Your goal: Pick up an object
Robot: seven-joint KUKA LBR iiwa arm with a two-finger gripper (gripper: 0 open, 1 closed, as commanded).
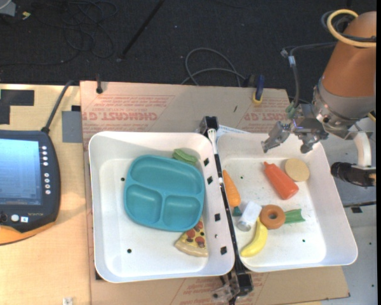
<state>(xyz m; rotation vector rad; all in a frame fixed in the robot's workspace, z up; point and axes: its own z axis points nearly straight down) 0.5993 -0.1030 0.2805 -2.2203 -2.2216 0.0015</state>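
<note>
My gripper point(287, 145) hangs open above the back edge of the right bin point(330, 234), with nothing between its fingers. Just below it in that bin lie a red bottle point(280, 179) and a tan round disc point(297, 169). Further forward are a brown donut point(272, 216), a yellow banana point(255, 240), a green piece point(294, 216) and a small white and blue object point(247, 213). An orange carrot point(231, 189) lies along the bin's left wall.
The left bin point(108, 234) holds a teal divided tray point(165, 192), a pizza slice point(193, 240) and a green item point(185, 155) behind the tray. A tablet point(16, 180) sits at the far left of the bench. Cables run behind the bins.
</note>
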